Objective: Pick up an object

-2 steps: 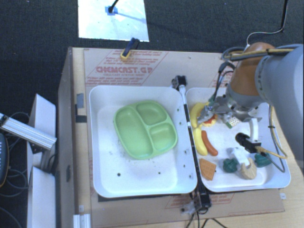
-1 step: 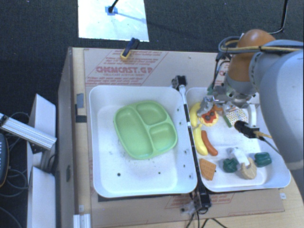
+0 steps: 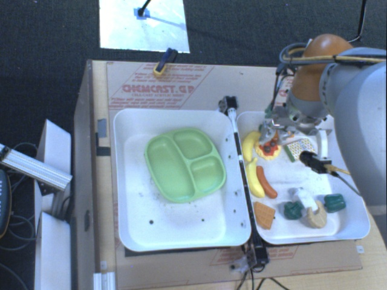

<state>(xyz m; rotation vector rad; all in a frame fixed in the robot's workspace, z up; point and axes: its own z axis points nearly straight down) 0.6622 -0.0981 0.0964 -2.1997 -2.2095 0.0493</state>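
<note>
The right bin point(image 3: 357, 222) holds several toy foods. My gripper point(image 3: 271, 131) hangs over the bin's far left part, right above a small yellow-orange pizza piece with red spots point(image 3: 268, 150). A yellow banana point(image 3: 249, 145) lies just left of the pizza, against the bin wall. Below them lie a second yellow piece point(image 3: 254, 185) and a red-orange sausage point(image 3: 266, 182). An orange cracker point(image 3: 264, 214) rests at the near left corner. The gripper appears to touch or nearly touch the pizza; I see nothing lifted.
The left bin point(image 3: 139, 222) bears a green divided plate point(image 3: 184, 164). In the right bin are also a checkered pale piece point(image 3: 300, 145), a dark green toy point(image 3: 294, 210), a tan piece point(image 3: 315, 217), a green piece point(image 3: 334, 203). A divider rail point(image 3: 239, 162) runs between the bins.
</note>
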